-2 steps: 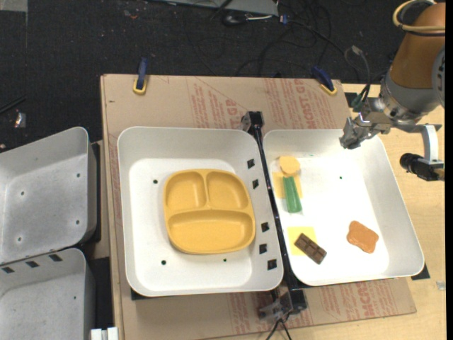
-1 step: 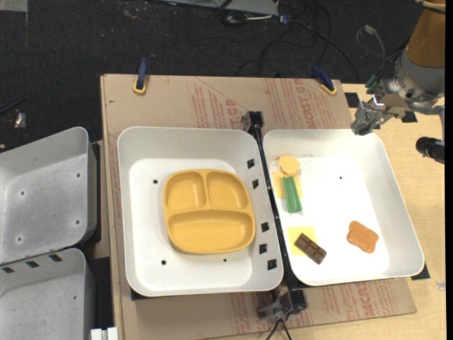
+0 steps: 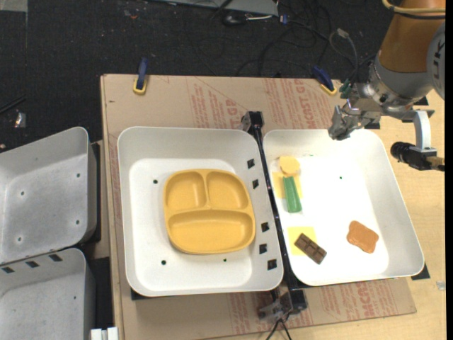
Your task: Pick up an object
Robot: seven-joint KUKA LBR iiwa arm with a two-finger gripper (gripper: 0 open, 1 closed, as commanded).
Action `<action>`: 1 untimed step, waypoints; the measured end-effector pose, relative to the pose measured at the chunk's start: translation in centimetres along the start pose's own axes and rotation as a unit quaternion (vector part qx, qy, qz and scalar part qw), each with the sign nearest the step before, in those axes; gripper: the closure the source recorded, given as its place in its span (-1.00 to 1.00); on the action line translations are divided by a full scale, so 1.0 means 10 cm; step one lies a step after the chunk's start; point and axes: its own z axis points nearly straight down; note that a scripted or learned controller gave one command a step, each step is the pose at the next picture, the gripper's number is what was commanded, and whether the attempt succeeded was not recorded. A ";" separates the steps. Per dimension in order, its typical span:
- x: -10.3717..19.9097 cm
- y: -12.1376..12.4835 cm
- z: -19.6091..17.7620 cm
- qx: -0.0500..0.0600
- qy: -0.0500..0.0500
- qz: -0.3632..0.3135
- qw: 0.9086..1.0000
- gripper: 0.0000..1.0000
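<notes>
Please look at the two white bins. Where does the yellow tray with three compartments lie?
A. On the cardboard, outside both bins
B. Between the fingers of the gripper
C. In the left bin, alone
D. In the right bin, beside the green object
C: the yellow tray lies flat in the left bin with nothing else in it, while the green object lies in the right bin.

This place looks like a robotics lab. A brown cardboard sheet (image 3: 212,94) covers the bench, held by yellow-and-blue clamps (image 3: 140,76) at its far edge. Beyond that sheet, loose black cables (image 3: 297,30) lie on a dark speckled floor (image 3: 64,41). To its left rest spare grey metal trays (image 3: 42,190).
</notes>
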 end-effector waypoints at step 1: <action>0.49 -0.21 -0.04 0.000 0.000 0.000 1.000 1.00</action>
